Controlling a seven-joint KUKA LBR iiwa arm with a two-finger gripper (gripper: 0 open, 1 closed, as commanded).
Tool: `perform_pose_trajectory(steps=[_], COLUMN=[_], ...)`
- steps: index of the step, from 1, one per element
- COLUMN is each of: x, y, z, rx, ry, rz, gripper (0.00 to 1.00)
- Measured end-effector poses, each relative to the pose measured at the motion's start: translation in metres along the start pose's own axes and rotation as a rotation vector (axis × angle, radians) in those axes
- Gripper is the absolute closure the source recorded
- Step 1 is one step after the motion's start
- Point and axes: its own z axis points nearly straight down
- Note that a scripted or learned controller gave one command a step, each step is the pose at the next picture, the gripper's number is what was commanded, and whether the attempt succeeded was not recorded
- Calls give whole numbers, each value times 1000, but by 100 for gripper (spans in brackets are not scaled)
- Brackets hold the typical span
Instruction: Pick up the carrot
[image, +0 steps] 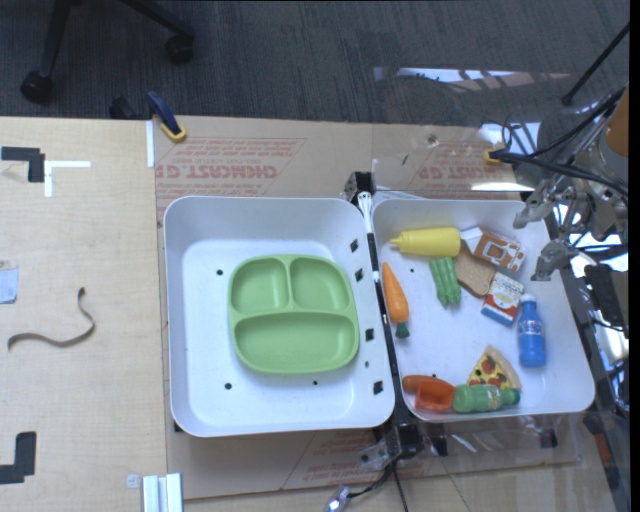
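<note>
While lying along left wall of right white bin (575, 395), small orange plastic carrot (394, 293) ungrasped; gripper (548, 236) clear at far edge, grip state unreadable.

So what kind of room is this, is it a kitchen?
Probably not a kitchen, more likely a robot lab. The food, like the carrot, looks like toys in a white bin, there's a gripper with cables, and office carpet beyond the bench.
</note>
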Motion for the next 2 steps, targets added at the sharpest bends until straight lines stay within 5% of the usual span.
perform_pose_trajectory(steps=[1,2], x=[47,117], y=[58,110], z=[38,128], rx=[-1,-1], ry=[1,-5], rz=[-11,-86], gripper=[0,0])
